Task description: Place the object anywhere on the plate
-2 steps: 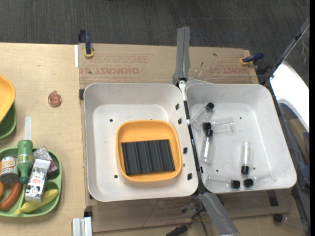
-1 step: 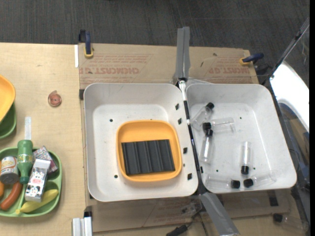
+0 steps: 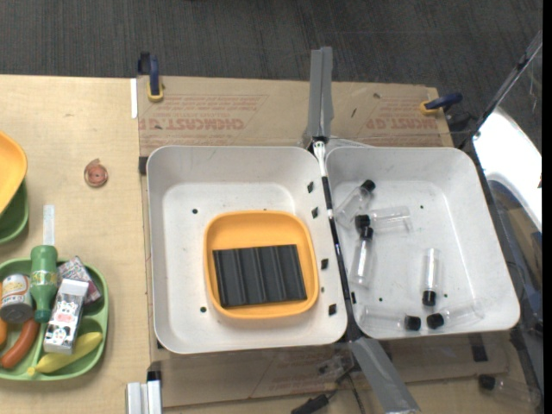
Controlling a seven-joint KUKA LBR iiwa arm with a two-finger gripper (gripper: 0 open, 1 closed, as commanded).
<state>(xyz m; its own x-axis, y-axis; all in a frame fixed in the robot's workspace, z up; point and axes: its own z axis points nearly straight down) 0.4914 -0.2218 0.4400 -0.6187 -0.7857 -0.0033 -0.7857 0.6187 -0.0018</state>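
- Left bin (image 3: 172,231): orange plate (image 3: 259,222) sits near its middle.
- Dark ridged slab (image 3: 260,275) lies flat on the plate, towards its near edge, fully inside the rim.
- Right bin (image 3: 461,175): several clear vials (image 3: 429,272) with black caps, scattered.
- Claw: cannot tell whether released or clenched.

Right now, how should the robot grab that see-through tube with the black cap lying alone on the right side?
Take the tube at mid-body, coming straight down, the pincer closing across its width. It lies flat, nearly upright in view, cap toward us, with bare bin floor beside it.
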